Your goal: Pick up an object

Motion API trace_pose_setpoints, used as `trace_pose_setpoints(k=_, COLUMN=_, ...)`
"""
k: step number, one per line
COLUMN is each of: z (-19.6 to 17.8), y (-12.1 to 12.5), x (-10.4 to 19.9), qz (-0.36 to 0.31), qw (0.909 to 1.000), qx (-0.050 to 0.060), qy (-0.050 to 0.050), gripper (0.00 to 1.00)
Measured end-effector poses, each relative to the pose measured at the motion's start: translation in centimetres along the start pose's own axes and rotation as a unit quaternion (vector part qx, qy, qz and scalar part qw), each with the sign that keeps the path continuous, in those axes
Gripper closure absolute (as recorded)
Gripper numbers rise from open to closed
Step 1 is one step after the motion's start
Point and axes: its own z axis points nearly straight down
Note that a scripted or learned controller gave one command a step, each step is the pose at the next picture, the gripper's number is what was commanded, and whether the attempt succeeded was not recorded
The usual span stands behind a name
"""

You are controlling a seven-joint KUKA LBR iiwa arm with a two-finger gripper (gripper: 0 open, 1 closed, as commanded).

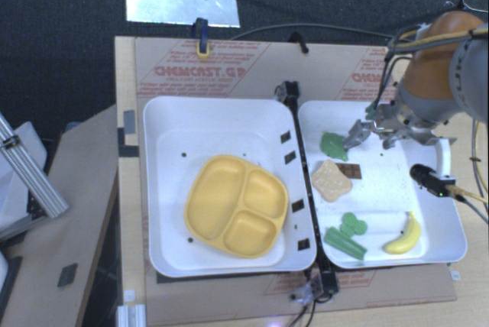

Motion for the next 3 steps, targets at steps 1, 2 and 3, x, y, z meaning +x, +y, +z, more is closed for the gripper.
trace_pose_setpoints(k=1, z=6.2, y=0.0, x=0.4, qz=0.0, qw=1.0, qx=0.0, qy=0.0, gripper=0.0)
trace_pose_setpoints(k=2, z=4.8, y=0.2, x=0.3, qz=0.0, qw=1.0, qx=-0.003, qy=0.0, gripper=1.0)
trace_pose_setpoints(k=3, z=-1.7, y=0.1, x=0.1, qz=0.0, qw=1.0, qx=-0.004, qy=-0.001, gripper=1.0)
